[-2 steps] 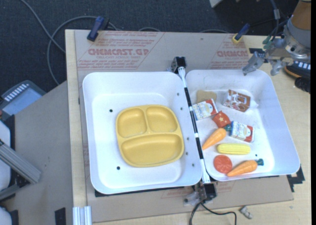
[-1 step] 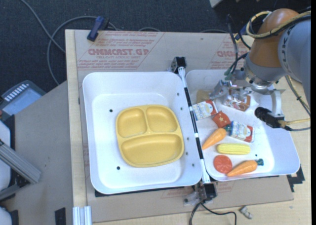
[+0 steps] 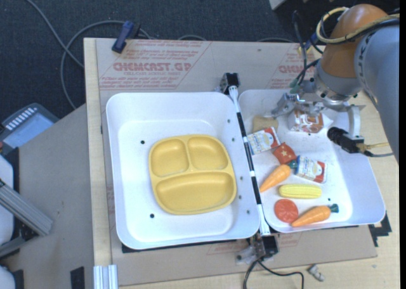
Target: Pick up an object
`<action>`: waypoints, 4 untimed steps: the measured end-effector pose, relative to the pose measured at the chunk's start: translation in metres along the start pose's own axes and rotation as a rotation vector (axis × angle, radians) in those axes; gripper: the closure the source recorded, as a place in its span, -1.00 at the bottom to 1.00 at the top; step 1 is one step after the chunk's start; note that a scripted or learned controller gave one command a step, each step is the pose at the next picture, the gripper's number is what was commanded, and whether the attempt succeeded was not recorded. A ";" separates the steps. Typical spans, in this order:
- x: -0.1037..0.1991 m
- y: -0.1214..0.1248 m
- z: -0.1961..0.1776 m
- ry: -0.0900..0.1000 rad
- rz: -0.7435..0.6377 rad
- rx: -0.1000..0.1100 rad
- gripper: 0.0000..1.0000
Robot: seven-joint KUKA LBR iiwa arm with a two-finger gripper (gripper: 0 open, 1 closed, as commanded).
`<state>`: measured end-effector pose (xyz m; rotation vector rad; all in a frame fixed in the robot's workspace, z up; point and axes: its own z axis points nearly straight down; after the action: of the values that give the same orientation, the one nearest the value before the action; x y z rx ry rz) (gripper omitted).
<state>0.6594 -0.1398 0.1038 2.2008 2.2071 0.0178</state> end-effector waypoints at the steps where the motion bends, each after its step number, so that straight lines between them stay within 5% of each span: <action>1: -0.041 0.009 -0.061 0.007 0.003 0.022 -1.00; 3: 0.041 -0.068 0.011 0.008 0.003 0.013 -1.00; 4: 0.047 -0.127 0.016 0.010 0.004 0.027 -1.00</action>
<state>0.5325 -0.0934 0.0842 2.2241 2.2215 -0.0012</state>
